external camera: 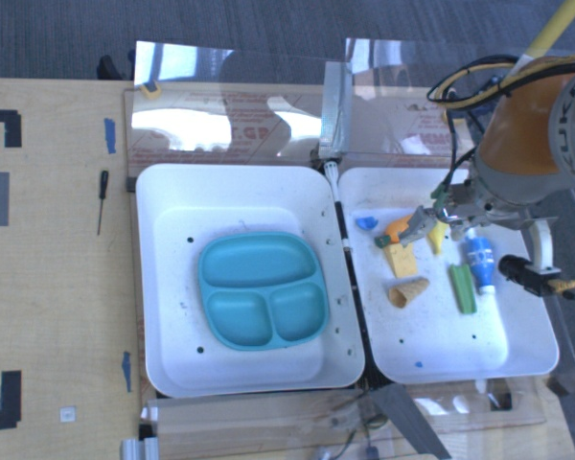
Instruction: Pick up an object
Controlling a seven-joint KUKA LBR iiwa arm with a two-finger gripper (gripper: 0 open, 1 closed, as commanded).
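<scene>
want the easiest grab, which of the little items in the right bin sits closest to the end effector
The orange piece, right by the end effector. The blue scrap, yellow block, cone and green stick lie farther off.

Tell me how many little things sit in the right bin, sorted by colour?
Blue: 2, a small blue piece and a blue-and-white tube
Orange: 1, an orange piece
Yellow: 2, a yellow block and a yellow piece
Tan: 1, a cone
Green: 1, a green stick
Total: 7

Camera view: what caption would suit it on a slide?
Grey arm's end effector hovers over small toys in the right white bin; a teal divided plastic plate fills the left.
</scene>
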